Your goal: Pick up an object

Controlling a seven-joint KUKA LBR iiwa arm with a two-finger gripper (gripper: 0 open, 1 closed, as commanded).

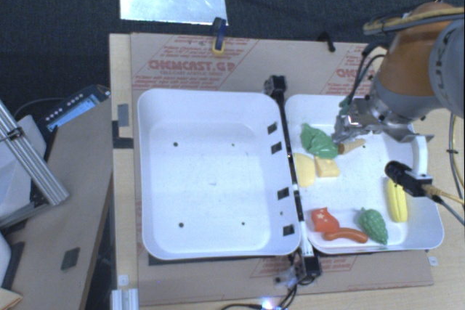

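Observation:
My gripper (347, 128) hangs over the upper part of the right bin (429, 232), below the orange-banded wrist (410, 62). Just beneath it lies a small tan stick-shaped piece (352, 147), and I cannot tell if the two touch. A green leafy toy (317, 141) lies right of the divider, close to the gripper's left side. Two pale yellow pieces (305, 170) (328, 168) sit below it. Near the bin's front lie a red piece (322, 218), an orange-red sausage shape (346, 234), a green bumpy toy (373, 224) and a yellow banana-like toy (397, 202).
The left bin (156, 109) stands beside the right one, with black clips (283, 192) along the shared rim. A black part with a cable (407, 178) hangs over the right bin near the yellow toy. Both bins rest on a cardboard sheet (189, 63).

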